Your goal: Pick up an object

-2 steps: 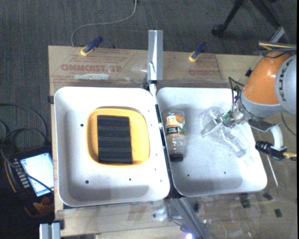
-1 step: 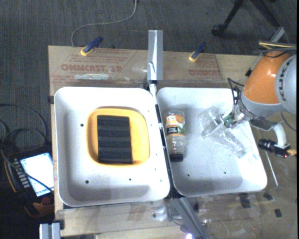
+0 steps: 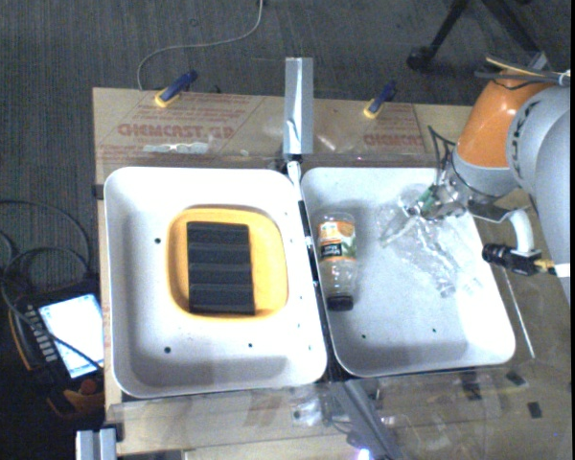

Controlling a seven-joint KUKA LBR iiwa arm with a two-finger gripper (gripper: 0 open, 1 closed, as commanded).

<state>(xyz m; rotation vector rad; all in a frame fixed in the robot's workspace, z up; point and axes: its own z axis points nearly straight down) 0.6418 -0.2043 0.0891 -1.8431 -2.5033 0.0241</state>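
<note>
My gripper reaches into the right bin from the right, at its far right part. It sits at the top end of a crumpled piece of clear plastic and touches or overlaps it. A small clear bottle with an orange label and a dark cap lies along the right bin's left wall, cap toward the front. In the left bin a yellow pad with a black ribbed top lies flat in the middle.
The arm's orange band and grey body hang over the right bin's far right corner. A metal post stands behind the seam between the bins. Two blue-and-yellow clamps hold the board at the back.
</note>
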